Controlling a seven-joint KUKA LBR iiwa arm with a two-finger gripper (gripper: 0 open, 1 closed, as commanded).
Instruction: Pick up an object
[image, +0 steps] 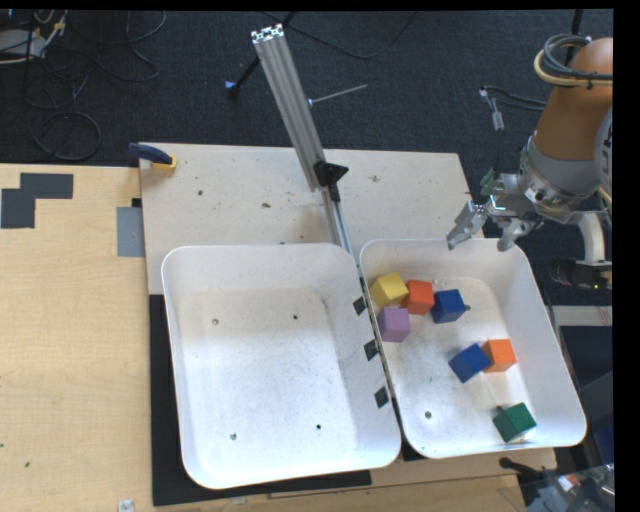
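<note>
Dark carpeted floor behind the desk, black cables looped across it. Pale speckled desk top; light wood panel at left with grey patches. Slanted aluminium rail rises from desk centre. Even, flat light.

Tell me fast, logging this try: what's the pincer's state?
Pincer: open, holding nothing, above the right bin's far rim.

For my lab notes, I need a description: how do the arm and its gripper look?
The arm is grey with a broad orange band above the wrist. Pale cables loop around its top. The gripper is small, metallic grey, with two thin fingers.
</note>
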